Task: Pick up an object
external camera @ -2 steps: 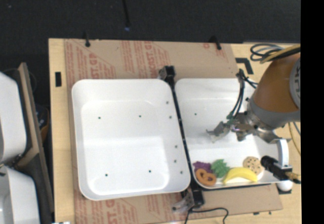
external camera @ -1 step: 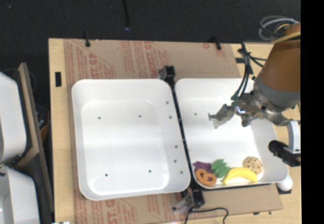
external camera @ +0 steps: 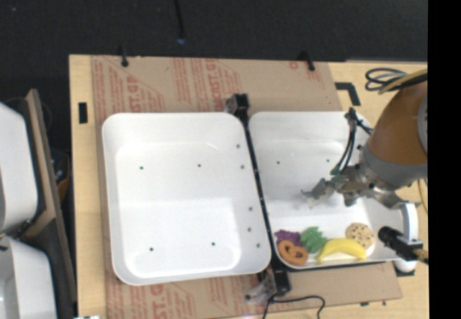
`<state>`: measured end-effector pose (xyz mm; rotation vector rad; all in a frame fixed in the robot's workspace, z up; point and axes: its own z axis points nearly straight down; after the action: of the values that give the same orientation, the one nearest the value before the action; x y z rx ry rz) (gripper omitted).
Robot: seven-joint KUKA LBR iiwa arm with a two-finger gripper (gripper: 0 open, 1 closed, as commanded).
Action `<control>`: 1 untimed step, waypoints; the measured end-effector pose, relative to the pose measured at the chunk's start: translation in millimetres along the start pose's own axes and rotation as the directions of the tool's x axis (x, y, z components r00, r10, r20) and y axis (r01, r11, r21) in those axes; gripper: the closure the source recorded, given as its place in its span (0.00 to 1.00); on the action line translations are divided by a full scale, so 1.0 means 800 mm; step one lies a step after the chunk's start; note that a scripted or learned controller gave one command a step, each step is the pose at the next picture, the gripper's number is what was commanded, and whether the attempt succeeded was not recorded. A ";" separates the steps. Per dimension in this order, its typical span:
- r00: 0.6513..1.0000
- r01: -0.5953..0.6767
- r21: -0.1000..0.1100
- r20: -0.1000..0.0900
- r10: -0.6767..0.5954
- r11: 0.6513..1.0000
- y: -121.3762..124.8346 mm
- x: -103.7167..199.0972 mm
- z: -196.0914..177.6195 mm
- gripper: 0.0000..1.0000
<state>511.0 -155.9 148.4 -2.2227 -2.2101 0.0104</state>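
Several small toy foods lie along the near edge of the right bin (external camera: 302, 137): purple grapes (external camera: 287, 237), an orange doughnut (external camera: 292, 253), a green leafy piece (external camera: 313, 239), a yellow banana (external camera: 341, 249) and a tan cookie (external camera: 359, 234). My gripper (external camera: 317, 191) hangs over the middle of that bin, pointing left, a little above and behind the row of toys. Nothing shows between its fingers, and they are too small and blurred to read.
The left bin (external camera: 180, 195) sits beside the right one, with a black clamp (external camera: 238, 104) at the divider's far end. Both rest on a cardboard-covered bench (external camera: 180, 83). The grey arm with its orange band (external camera: 400, 130) enters from the right.
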 end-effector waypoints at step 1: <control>1.000 0.008 -0.017 0.001 -0.008 1.000 0.067 0.034 -0.111 0.00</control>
<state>565.4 -128.7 237.1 -2.2224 -2.2283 -0.0073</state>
